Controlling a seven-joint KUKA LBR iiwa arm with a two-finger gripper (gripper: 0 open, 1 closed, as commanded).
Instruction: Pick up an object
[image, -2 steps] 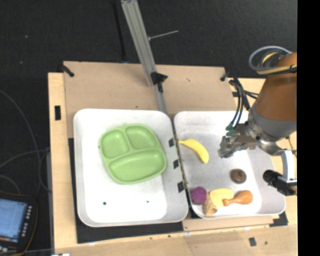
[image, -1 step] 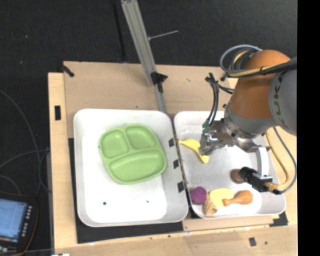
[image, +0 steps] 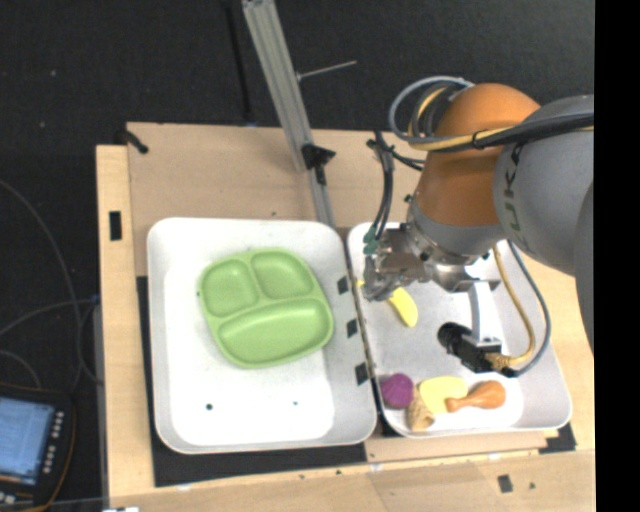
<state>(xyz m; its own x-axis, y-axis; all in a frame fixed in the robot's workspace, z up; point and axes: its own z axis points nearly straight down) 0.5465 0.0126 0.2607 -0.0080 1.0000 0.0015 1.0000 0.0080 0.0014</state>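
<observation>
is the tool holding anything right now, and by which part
Cannot be told: the tool sits just beside the yellow piece in the right bin, with no visible hold.

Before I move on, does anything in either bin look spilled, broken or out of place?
Nothing stands out. The green tray lies flat in the left bin, turned a little askew. In the right bin the yellow piece lies by the gripper, and the purple ball and other toys crowd the near edge.
</observation>
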